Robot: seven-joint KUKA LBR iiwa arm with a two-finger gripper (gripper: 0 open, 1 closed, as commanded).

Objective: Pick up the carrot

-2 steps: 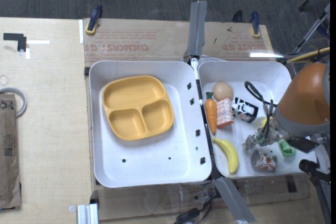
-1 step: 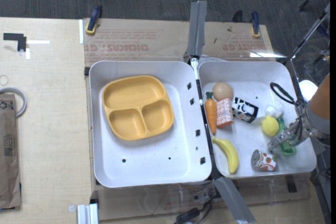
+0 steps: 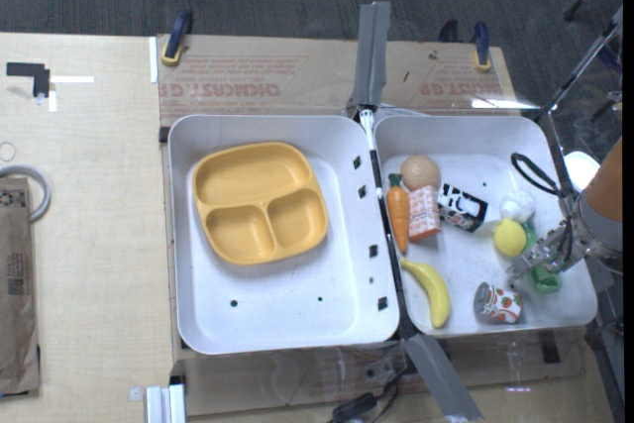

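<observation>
The carrot, orange with a green top, lies lengthwise along the left wall of the right bin. It touches a small orange-and-white carton on its right. My gripper hangs low at the right bin's right side, far from the carrot. It sits just right of a yellow ball and over a small green item. Nothing from the bin shows in its grasp.
The right bin also holds a tan round item, a black-and-white packet, a banana, a small can and a black loop. A yellow divided plate sits in the left bin.
</observation>
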